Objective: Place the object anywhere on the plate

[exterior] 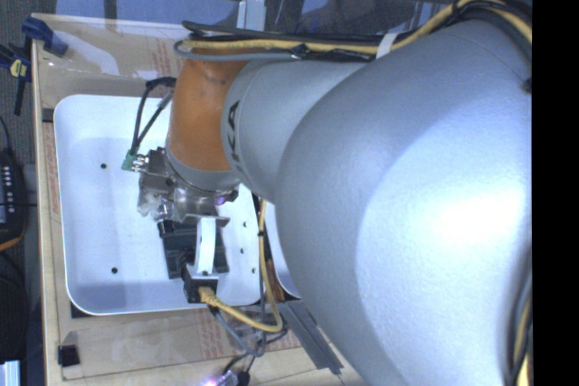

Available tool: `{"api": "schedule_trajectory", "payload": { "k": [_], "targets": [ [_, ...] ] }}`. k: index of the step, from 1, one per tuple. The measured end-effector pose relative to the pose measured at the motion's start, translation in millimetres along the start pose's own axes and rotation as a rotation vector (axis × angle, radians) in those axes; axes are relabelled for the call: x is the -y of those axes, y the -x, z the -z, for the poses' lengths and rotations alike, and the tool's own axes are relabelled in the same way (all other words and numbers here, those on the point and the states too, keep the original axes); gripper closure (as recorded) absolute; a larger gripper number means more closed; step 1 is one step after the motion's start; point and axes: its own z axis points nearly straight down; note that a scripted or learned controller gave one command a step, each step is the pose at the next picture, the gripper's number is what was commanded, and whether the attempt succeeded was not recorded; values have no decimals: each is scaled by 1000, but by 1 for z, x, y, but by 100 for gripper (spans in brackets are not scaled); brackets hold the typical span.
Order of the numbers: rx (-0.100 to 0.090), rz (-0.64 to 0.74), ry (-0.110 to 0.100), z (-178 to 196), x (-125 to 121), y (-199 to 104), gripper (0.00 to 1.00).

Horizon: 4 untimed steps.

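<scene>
**Placing step: object position unresolved**

The object's place cannot be told. Nothing is seen gripped, and no loose item is made out on the bare floor of the left bin (90, 194). The plate cannot be located either. It is judged to be hidden beneath the arm (389, 194), by which the right part of the table (118, 343) is covered.

The gripper (181, 217) is held low inside the left bin, toward that bin's right side and closer to the table's near edge than to its far edge. Whether it is clenched, released or grasping cannot be told, as it is viewed from above past the wrist and the orange band (199, 122).

Judgement for the step in hand:
- A grasp should be confirmed before any transfer is begun. If nothing is held, the pick should be repeated rather than an empty carry made.
- The lift should be made straight up, so that the bin wall is cleared.
- The object should be brought over the plate's middle, not its rim, and lowered close to the surface.
- Release should be made only there, and the gripper then withdrawn vertically so the object is not dragged off.
</scene>
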Motion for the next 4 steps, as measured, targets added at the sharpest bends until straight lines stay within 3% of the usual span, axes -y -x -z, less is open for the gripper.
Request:
{"api": "schedule_trajectory", "payload": {
  "k": [1, 2, 3, 4],
  "targets": [
    [2, -244, -1, -11, -64, 66, 100],
    [1, -327, -2, -10, -14, 154, 100],
    [-1, -629, 2, -10, 2, 103, 100],
    [3, -954, -4, -62, -5, 35, 100]
  ]
}}
